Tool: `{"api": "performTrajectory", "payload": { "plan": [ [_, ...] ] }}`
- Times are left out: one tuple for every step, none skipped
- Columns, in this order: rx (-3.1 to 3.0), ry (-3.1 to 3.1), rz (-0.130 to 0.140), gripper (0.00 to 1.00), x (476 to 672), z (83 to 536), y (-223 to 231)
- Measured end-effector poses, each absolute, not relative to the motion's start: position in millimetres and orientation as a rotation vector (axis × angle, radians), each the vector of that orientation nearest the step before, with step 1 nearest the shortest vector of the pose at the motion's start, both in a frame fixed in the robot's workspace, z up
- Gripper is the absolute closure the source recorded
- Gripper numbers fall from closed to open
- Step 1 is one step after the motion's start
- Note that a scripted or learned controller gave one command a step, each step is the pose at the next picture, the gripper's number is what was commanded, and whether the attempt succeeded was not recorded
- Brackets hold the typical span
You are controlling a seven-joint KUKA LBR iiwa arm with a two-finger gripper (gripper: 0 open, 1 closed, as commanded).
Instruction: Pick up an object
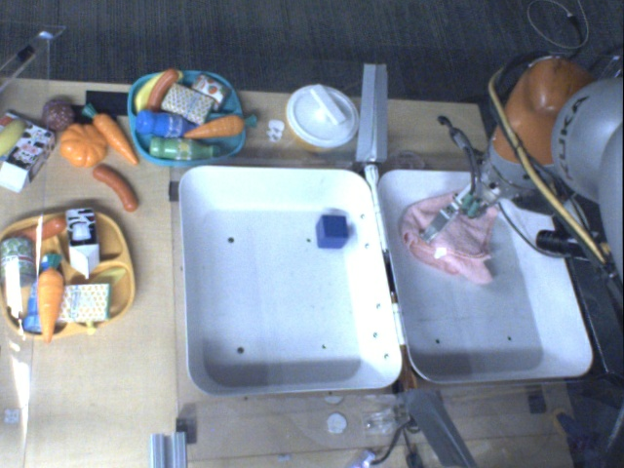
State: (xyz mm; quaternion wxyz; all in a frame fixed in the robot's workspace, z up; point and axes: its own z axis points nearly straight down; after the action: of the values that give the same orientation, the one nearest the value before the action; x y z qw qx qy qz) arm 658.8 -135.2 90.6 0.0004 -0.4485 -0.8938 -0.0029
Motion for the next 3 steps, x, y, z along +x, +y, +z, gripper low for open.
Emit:
{"api": "performTrajectory", "payload": {
  "plan": [
    [-1.544,-2.755,-0.013,0.0,644.1,92.3,-170.1],
    [-1.594,-2.683,0.0,0.0,667.9,89.0,-189.5],
    [-1.598,-2.709,-0.005,1.0,672.8,102.9,-189.4]
  ]
}}
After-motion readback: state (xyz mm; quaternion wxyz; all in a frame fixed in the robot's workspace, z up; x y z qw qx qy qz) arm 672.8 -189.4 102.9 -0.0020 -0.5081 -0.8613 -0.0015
